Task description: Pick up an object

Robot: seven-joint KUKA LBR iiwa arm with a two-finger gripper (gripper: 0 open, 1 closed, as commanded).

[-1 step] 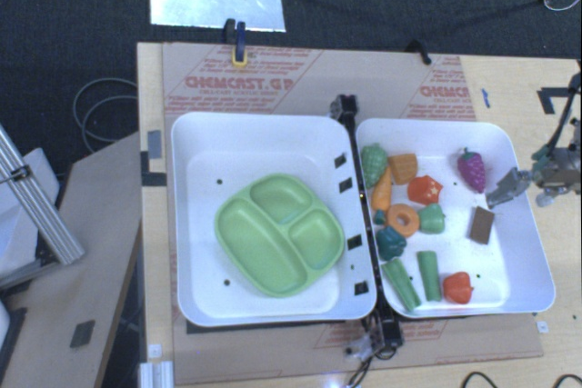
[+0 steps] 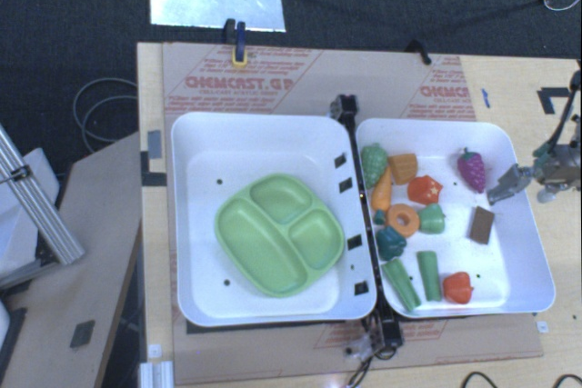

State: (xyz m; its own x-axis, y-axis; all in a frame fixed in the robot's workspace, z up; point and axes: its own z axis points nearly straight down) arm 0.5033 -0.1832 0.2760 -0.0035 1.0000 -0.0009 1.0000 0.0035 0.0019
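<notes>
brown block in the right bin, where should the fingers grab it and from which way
Grip the brown block across its two long edges, coming straight down from above. It lies flat and apart from the other toys, with bare bin floor on both long sides, so the fingers probably fit there.

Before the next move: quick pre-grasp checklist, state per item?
1. Gripper over the right bin: ok, at its right rim.
2. Gripper carrying nothing: ok, nothing visible between its fingers.
3. Nearest targets free: ok, brown block and purple grapes lie apart from the other pieces.
4. Central cluster around the orange ring: not ok, pieces packed together.
5. Finger opening: cannot tell.
</notes>
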